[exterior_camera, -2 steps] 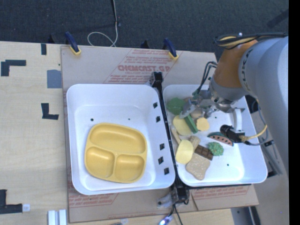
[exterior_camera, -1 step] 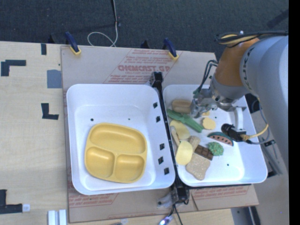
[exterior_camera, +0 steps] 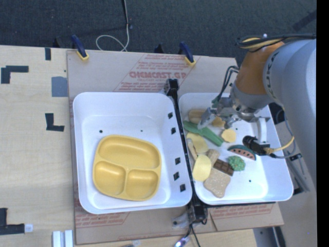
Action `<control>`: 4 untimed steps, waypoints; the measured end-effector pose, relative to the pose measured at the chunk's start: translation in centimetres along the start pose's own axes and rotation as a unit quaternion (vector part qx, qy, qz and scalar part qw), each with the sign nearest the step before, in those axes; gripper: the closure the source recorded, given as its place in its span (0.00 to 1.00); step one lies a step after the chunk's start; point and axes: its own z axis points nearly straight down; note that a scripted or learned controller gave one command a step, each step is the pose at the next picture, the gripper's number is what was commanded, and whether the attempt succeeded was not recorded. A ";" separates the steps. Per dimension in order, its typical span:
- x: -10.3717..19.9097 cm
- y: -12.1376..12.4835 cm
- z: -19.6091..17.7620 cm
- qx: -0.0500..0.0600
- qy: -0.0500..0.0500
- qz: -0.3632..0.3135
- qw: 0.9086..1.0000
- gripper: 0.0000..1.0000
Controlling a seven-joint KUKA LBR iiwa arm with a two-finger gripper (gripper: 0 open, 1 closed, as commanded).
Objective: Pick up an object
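— Closest to the lens sits what, exactly?

— Low in the view, the near rim of the left bin (exterior_camera: 128, 210), a shallow white plastic tub with rounded corners. A glossy yellow tray (exterior_camera: 126, 167) with three compartments lies flat inside it.

— And the tool?

— The tool (exterior_camera: 222, 118) hangs over the far part of the right bin (exterior_camera: 277, 189), under the grey arm (exterior_camera: 293, 71) with its orange band. Whether its fingers are apart or together cannot be told; they blur into the clutter beneath.

— What lies under it?

— Small toy foods, packed close. Just beside the tool a tan piece (exterior_camera: 195, 116) and a pale yellow round (exterior_camera: 229, 136). A green strip (exterior_camera: 204, 134), long and flat, runs slantwise from the divider toward the bin's middle. Nearer the camera: a yellow lemon shape (exterior_camera: 202, 168), a brown chocolate block (exterior_camera: 223, 167), a speckled toast slice (exterior_camera: 217, 183), knobbly green broccoli (exterior_camera: 236, 162) and a curved watermelon wedge (exterior_camera: 241, 152).

— Anything around the bins?

— Both rest on a printed cardboard sheet (exterior_camera: 149, 73) clamped to the wooden bench (exterior_camera: 31, 153) by two blue and yellow clamps (exterior_camera: 79, 48). A black cable (exterior_camera: 123, 14) loops behind.
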 end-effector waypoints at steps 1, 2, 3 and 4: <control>-0.3 4.2 2.5 0.015 0.003 -0.004 1.000 0.00; 2.6 4.3 2.6 0.005 0.000 -0.001 1.000 0.00; 2.6 4.5 1.4 0.000 -0.001 -0.001 1.000 1.00; 8.2 0.2 -8.1 -0.003 0.001 -0.002 1.000 1.00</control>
